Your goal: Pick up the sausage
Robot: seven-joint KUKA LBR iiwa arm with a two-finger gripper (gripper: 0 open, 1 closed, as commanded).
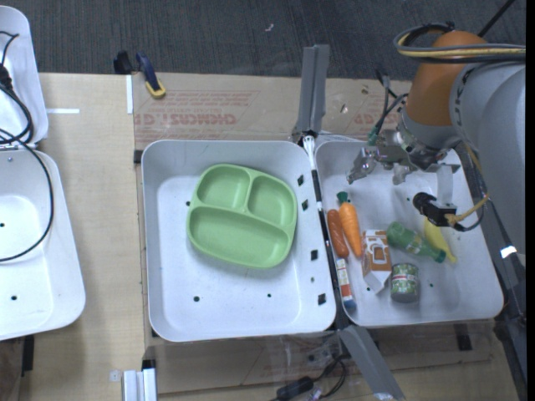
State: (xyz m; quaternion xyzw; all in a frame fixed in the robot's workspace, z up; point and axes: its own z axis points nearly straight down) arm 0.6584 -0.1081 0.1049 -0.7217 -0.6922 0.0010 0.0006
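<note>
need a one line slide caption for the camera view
Claw poised over the right bin's far end; sausage lies beside the carrot at its left wall; green tray in left bin.

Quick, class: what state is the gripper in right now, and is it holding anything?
Gripper: above the right bin, holding nothing; open or closed cannot be told.

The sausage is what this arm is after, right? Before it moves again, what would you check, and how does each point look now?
1. Sausage in sight: ok, in the right bin by its left wall.
2. Top uncovered: ok.
3. Room around it: not ok, the carrot lies against it.
4. Claw above sausage: not ok, it is over the bin's far end.
5. Claw carrying nothing: ok.
6. Green plate out of the way: ok, in the left bin.
</note>
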